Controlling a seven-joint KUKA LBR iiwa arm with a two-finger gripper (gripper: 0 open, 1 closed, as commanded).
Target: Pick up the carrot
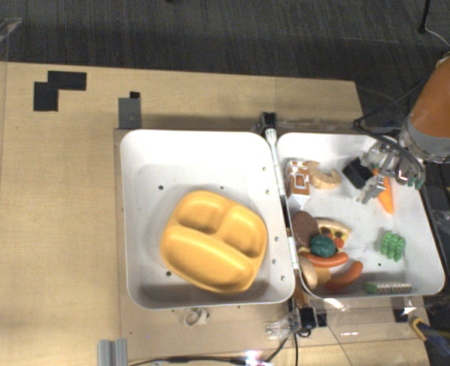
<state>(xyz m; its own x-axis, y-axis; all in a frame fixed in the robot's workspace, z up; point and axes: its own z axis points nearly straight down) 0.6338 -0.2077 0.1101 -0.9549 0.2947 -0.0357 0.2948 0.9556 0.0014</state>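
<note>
While the gripper (379, 175) hangs over the far right corner of the right bin (431, 242), the carrot (387, 197) is seen directly beneath it; finger state cannot be told. A slip against the nearby bin wall is judged possible.

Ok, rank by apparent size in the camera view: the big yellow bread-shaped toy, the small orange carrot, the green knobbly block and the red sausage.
1. Big yellow bread-shaped toy, by far the largest.
2. Red sausage.
3. Small orange carrot and green knobbly block: these look about alike, and the gripper hides part of the carrot, so I won't rank them.
</note>
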